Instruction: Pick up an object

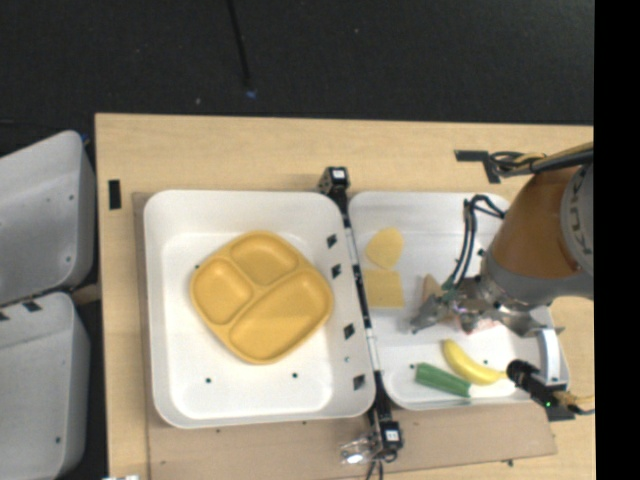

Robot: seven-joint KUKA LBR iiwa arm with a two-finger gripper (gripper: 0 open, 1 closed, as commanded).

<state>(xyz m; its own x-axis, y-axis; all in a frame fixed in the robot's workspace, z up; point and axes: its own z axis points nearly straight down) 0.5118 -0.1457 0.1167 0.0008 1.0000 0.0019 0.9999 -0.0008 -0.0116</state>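
We note a yellow banana (pixel 470 362) lying in the right bin (pixel 420 213), low in the lower right of the frame. Its long axis runs diagonally, from upper left to lower right, one end pointing toward the arm's wrist above it. Just below and left of it lies a green cylinder (pixel 442 379), perhaps a toy cucumber, its long axis also slanting from upper left down to lower right, nearly touching the banana.

Higher in the same bin we see two flat pale-yellow pieces: a rounded one (pixel 385 247) and a squarish one (pixel 385 288) directly below it.

The arm (pixel 545 233) enters from the right edge, its orange band bulking over the bin's right side. The wrist bends down and leftward, ending in the gripper (pixel 432 310) at mid-bin, right of the squarish piece and above the banana. Its fingers look spread apart, with nothing visibly between them.

The left bin (pixel 170 368) holds a yellow divided plate (pixel 262 296) with three compartments, roughly centred.
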